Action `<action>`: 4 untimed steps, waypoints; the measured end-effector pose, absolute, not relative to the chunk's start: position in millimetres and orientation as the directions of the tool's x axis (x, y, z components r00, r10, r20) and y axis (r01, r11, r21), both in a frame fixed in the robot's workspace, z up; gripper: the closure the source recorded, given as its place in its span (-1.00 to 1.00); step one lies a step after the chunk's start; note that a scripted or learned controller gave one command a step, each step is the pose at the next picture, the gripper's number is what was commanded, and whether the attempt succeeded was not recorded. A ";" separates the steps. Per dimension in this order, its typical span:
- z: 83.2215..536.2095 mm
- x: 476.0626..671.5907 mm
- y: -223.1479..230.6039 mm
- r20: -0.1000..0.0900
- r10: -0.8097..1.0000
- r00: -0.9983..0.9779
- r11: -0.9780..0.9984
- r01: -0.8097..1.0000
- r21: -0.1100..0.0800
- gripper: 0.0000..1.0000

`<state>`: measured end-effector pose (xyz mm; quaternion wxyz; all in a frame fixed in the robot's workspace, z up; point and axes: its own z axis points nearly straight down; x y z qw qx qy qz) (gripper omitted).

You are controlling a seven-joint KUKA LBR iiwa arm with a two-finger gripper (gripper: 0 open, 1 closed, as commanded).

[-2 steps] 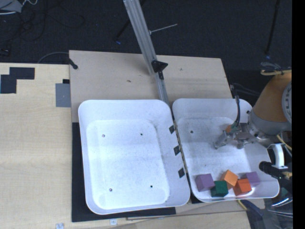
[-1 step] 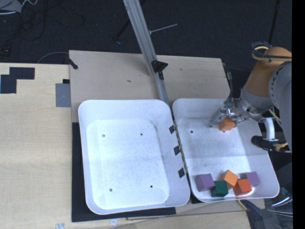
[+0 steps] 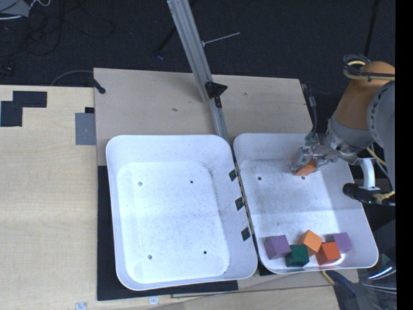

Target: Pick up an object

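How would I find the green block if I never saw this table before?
Look at the right white bin, the one next to the robot arm. Go to its near edge, where five small blocks huddle together. The green block sits at the front of that bunch, between the purple block and the red-orange block; it is the only dark green one.

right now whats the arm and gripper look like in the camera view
The arm is a thick, rounded grey body with a broad orange band above the wrist. Thin cables loop over the top of that band. The gripper is a small metallic grey assembly, far narrower than the arm.
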<state>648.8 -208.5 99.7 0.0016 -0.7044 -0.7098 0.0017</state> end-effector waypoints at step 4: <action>188.1 572.9 45.0 0.002 1.000 -0.004 0.004 1.000 -0.009 1.00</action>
